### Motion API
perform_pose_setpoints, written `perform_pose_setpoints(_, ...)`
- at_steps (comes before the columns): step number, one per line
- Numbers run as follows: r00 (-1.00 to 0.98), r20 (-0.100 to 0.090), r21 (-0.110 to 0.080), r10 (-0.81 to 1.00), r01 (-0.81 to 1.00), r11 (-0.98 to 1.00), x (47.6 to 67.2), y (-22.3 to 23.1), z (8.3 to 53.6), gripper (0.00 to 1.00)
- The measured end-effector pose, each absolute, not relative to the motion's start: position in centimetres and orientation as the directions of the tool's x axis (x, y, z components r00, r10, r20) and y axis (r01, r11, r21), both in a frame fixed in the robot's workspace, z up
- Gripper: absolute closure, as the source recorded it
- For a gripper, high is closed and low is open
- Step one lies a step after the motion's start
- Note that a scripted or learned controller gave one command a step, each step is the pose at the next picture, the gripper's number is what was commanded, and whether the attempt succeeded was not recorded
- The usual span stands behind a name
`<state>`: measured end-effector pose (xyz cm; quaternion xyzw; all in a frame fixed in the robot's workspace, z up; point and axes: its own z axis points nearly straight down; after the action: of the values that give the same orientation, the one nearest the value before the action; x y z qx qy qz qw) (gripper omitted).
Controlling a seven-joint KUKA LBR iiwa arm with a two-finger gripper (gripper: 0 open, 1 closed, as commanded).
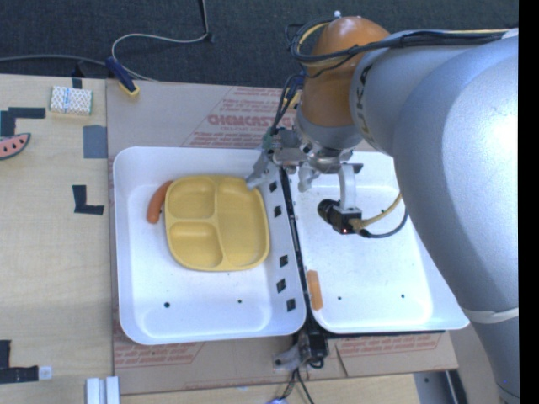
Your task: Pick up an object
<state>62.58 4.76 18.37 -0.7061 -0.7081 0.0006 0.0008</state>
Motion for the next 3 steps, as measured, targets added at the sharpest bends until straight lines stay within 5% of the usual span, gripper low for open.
perform_pose_setpoints(1, -0.005, 0.001, -0.004, 1.0, 1.0, 0.005, 62.6, 4.9, 19.3, 1.0)
perform_pose_setpoints(2, -0.005, 0.001, -0.004, 1.0, 1.0, 0.005, 62.6, 4.8, 19.3, 0.0)
perform_pose_setpoints(3, -0.004, 0.004, 0.003, 1.0, 1.0, 0.004, 64.0, 10.4, 9.6, 0.0)
